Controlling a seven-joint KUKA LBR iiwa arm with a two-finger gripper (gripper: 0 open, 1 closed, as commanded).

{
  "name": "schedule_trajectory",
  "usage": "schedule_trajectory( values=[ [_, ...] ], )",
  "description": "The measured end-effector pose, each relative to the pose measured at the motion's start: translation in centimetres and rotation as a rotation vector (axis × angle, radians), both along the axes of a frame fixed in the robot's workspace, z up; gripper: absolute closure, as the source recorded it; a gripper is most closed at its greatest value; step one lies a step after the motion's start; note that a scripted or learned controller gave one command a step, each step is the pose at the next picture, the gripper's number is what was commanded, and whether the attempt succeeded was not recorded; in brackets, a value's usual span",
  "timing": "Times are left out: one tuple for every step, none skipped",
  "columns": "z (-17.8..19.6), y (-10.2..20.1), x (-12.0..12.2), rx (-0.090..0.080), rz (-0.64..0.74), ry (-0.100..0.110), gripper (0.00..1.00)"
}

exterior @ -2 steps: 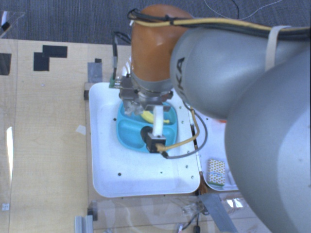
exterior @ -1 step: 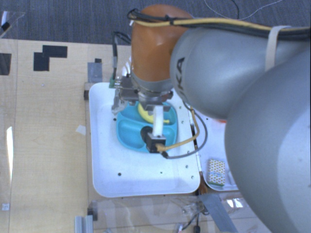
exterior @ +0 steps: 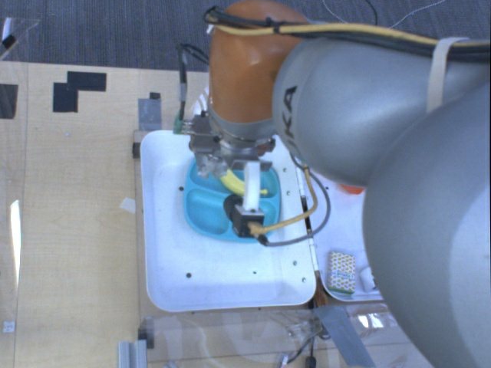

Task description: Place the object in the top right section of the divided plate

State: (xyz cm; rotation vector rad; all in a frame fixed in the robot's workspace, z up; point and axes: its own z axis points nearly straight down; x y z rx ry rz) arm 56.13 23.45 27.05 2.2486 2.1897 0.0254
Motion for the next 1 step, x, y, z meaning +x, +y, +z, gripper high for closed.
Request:
schedule_trajectory(
  values=[
    [0.00,0.00,0.00,0.000,0.000,0.000,0.00]
  ],
)
